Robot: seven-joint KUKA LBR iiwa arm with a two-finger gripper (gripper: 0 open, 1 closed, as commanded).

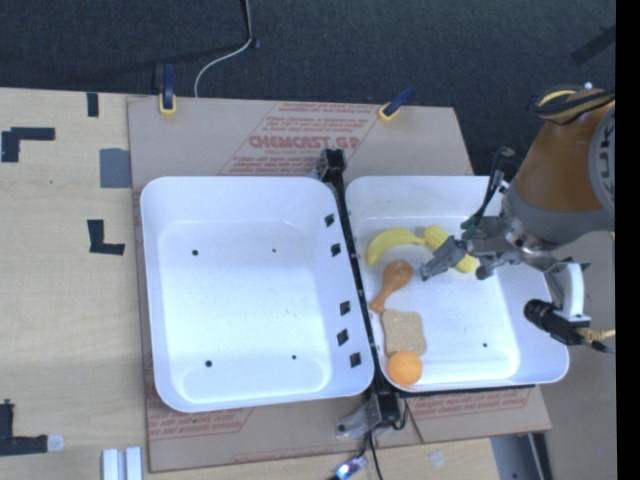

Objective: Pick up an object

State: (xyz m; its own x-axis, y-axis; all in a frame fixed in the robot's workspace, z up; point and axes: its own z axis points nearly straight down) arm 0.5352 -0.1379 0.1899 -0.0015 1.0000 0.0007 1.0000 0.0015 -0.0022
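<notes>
At right of centre the gripper (447, 260) covers part of a small yellow object (436, 235) whose kind is too small to tell, the arm (565, 173) runs off the right edge, and the desk (60, 268) is cut at left.

Red print "CHEMCAST GP" on the brown cardboard sheet (300, 143) under the bins, above them; smaller red lines beneath it too blurred to read.
</notes>
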